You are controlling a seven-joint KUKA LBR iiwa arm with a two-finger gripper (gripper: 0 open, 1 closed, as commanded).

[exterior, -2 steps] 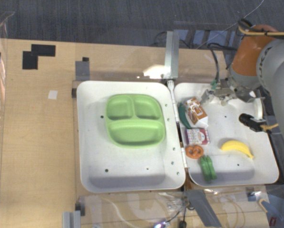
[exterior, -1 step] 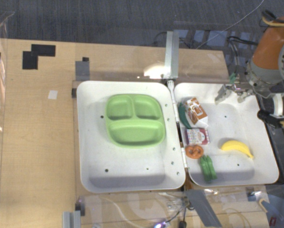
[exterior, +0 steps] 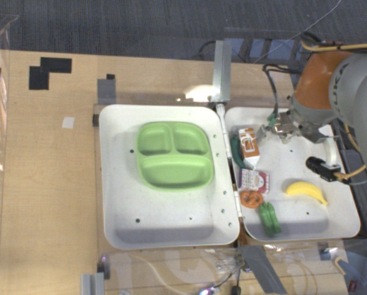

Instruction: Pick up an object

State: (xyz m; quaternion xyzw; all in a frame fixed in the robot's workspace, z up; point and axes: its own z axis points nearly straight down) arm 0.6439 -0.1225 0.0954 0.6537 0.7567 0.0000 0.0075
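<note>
The small items all lie in the right bin (exterior: 349, 223), well apart from the green divided plate (exterior: 173, 153) that sits alone in the middle of the left bin (exterior: 115, 226), so the picking belongs on the right side. Taking the banana (exterior: 307, 191) as the landmark: a small printed packet (exterior: 254, 180) lies to its left, an orange round piece (exterior: 251, 199) just below that packet, a green pepper-like piece (exterior: 270, 219) lower left, and a carton (exterior: 248, 146) up and to the left against the bins' shared wall. The gripper (exterior: 280, 126) hangs above the bin's far edge, up and left of the banana; whether it is apart or together I cannot tell. Nothing looks carried, so the pick seems not yet made. Both bins rest on a pale wooden bench (exterior: 48, 183), with dark carpet (exterior: 140, 17) beyond.
</note>
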